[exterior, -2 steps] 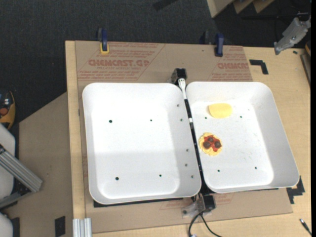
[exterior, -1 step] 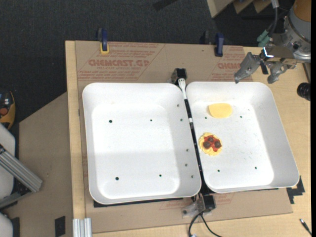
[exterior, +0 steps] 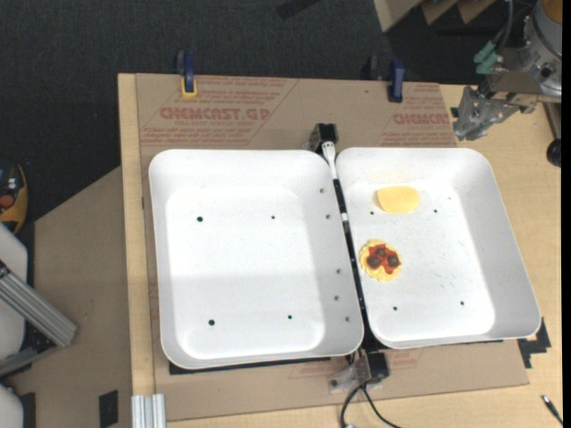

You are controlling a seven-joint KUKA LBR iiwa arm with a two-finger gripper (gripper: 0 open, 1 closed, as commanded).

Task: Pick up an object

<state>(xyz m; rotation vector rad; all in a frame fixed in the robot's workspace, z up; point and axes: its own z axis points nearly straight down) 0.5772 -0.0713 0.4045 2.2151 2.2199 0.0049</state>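
Claw (exterior: 471, 119) off right bin's (exterior: 500, 239) far corner, state indeterminate; centre squarely above flat pale-yellow oval piece (exterior: 397, 200) before descending

Two white bins sit side by side on a tan cardboard sheet (exterior: 268, 105) printed with faded red lettering. The left bin (exterior: 178, 239) is plain white with a few small dark dots across its floor. The right bin (exterior: 482, 266) is the same white, with similar dots and a light scatter of dark specks. In it lies a pale yellow piece (exterior: 397, 200) with no pattern, and just below it a yellow piece topped with dark red and brown blobs (exterior: 381, 260). Two blue clamps (exterior: 186, 64) with yellow tips grip the sheet's far edge. The bench (exterior: 553, 239) is light wood-coloured. The floor (exterior: 89, 25) is dark grey. The tool (exterior: 475, 114) is metallic grey.
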